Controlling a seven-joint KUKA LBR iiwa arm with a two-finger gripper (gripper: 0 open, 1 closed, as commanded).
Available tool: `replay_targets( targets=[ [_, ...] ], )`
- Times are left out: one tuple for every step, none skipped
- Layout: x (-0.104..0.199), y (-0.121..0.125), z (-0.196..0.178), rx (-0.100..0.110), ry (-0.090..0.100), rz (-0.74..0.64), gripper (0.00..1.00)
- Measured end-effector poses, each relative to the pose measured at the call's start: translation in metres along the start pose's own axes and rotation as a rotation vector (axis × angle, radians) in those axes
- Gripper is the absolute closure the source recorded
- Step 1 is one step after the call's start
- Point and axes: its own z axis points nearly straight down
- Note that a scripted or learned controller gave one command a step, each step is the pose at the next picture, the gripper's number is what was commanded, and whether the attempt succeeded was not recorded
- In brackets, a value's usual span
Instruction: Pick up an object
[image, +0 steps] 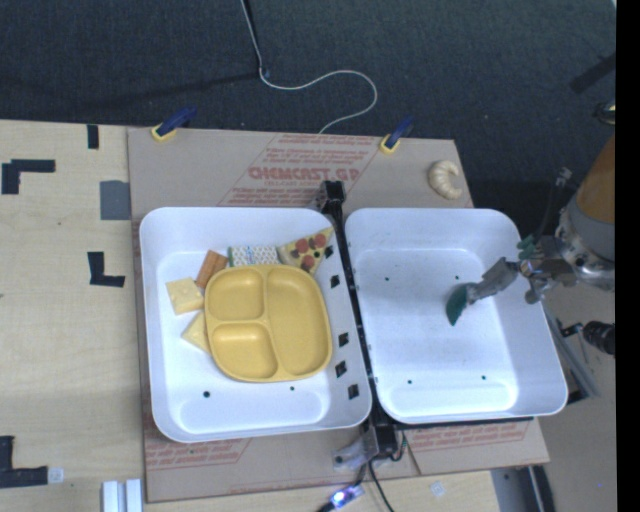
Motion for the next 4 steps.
replay_targets(
  targets=[
    [0.000,0.002,-0.007,-0.012,-0.003,-0.004,0.00],
    [-0.005,0.007,0.054,-0.010,-0.003,-0.004,0.00],
    [-0.004,0.009,0.098,-0.008,-0.002,-0.004,0.00],
    [-0.003,0.010,0.152,-0.010,-0.003,-0.005,0.00]
  ],
)
